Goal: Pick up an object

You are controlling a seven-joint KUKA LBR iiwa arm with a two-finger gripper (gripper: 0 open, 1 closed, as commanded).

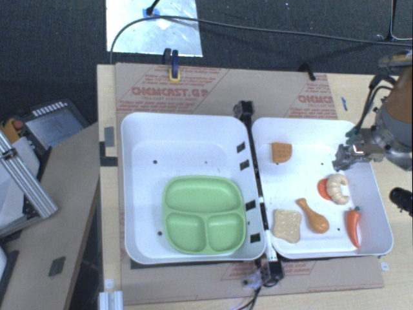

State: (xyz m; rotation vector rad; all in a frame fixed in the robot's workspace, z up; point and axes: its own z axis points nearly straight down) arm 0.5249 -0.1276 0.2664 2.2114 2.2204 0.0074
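White plastic makes up both shallow bins, set side by side on a bench lined with printed cardboard. Nearest the camera in the left bin lies a pale green divided plate with three compartments, sitting toward the front right corner. Along the front of the right bin rest three toy foods: a pale slice of bread by the dividing wall, a brown chicken drumstick just beside it to the right, and an orange carrot with a green top close to the right wall. A little farther back, a cream-coloured shrimp lies touching a red round piece, perhaps a tomato slice. Farther still, near the middle of the bin's back half, sits a small orange-brown block, well apart from the others.

Reaching in from the right, the gripper hangs over the bin's right side, just behind the shrimp; whether its fingers are parted or closed cannot be told, and nothing is seen between them. Beyond the bins, a yellow-handled clamp grips the cardboard's far edge, and a shiny metal sheet lies on the dark floor.
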